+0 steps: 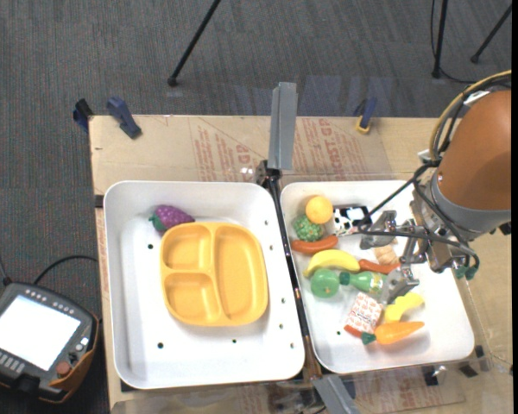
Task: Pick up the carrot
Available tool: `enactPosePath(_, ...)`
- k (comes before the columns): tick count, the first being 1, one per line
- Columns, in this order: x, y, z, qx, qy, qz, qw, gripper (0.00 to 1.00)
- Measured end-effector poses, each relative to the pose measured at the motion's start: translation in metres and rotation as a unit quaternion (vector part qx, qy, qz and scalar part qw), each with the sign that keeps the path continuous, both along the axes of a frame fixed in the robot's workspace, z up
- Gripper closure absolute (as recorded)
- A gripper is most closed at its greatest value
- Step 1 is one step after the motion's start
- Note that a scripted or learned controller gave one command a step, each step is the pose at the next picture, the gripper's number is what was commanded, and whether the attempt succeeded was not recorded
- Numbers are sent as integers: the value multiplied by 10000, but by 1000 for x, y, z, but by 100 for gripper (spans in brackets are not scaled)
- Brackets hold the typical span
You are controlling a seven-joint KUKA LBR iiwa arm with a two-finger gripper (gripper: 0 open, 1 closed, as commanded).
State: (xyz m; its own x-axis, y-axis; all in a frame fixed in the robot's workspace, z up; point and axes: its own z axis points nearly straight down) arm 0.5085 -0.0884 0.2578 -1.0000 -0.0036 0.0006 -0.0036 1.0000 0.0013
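The carrot [399, 332], orange with a small green top at its left end, lies flat near the front edge of the right bin [453, 339]. My gripper [404, 259] hangs over the middle right of that bin, behind the carrot and apart from it. Nothing of the carrot is lifted. A yellow toy [404, 304] and a red-and-white carton [363, 312] lie between the gripper and the carrot. The wrist hides part of the bin's right side.
The right bin also holds a lemon [319, 208], broccoli [307, 228], a banana [331, 260], a green pear [326, 283] and an orange-red pepper [313, 245]. In the left bin [125, 317] are a yellow divided plate [214, 272] and purple grapes [172, 216].
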Motion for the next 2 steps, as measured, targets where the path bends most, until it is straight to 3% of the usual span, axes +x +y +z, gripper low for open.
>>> enactPosePath(1, -12, -39, -124, 16, 28, 1362, 9907, 0)
enactPosePath(2, -17, -65, -166, 1, -46, 632, 9980, 0)
